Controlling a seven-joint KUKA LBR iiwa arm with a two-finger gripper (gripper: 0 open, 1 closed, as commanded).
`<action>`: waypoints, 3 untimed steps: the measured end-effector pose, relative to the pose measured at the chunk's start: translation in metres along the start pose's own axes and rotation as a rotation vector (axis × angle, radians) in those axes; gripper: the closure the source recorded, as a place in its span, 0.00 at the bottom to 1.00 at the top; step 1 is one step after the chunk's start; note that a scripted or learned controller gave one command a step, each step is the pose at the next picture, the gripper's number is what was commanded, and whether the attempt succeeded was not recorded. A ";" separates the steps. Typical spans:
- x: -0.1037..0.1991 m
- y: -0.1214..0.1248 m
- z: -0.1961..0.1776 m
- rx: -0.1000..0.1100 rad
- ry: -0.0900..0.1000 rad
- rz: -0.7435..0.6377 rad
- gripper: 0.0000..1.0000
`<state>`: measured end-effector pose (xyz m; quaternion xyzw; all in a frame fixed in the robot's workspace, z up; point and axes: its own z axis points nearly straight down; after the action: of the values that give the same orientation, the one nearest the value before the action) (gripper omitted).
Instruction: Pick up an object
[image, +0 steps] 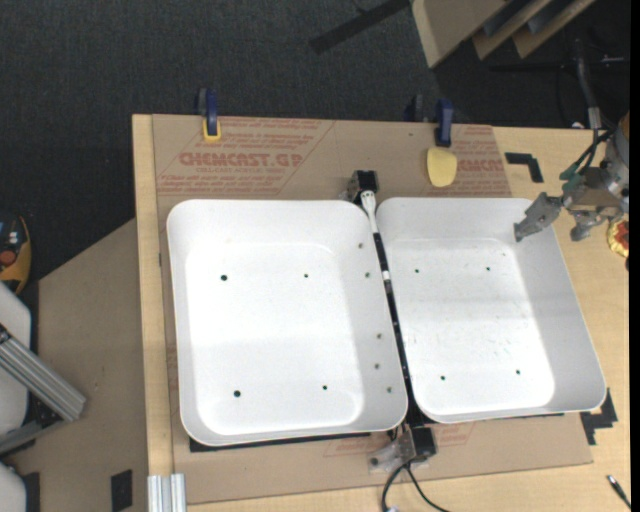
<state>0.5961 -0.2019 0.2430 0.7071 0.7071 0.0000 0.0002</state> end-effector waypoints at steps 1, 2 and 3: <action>0.000 0.001 -0.011 -0.004 -0.002 -0.001 1.00; 0.016 -0.040 -0.275 -0.022 -0.007 -0.002 1.00; 0.175 -0.044 -0.164 0.011 0.006 -0.017 1.00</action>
<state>0.5518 -0.0270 0.4068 0.7010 0.7131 -0.0017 -0.0061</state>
